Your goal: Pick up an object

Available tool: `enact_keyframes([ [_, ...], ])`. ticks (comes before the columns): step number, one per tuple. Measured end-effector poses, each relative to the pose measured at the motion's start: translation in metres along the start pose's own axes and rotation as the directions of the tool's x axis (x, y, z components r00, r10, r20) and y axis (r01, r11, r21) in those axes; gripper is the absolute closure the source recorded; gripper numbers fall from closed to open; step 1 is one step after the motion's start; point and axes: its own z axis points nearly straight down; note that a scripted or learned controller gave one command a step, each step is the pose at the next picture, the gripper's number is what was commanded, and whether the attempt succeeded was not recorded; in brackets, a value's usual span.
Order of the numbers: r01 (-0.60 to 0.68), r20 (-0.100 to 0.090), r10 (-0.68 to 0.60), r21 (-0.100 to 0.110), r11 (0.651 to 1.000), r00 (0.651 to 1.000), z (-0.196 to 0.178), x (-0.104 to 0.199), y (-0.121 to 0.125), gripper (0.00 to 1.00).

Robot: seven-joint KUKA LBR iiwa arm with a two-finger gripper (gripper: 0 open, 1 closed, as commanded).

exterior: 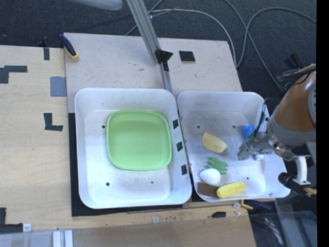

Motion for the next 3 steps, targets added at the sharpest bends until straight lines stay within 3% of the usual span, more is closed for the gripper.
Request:
enact_keyframes([
  [2,0.000,0.001,0.000,-0.005,1.000,1.000,-0.114,0.004,0.007,1.00],
  [3,0.000,0.000,0.000,-0.001,1.000,1.000,-0.127,0.004,0.007,1.00],
])
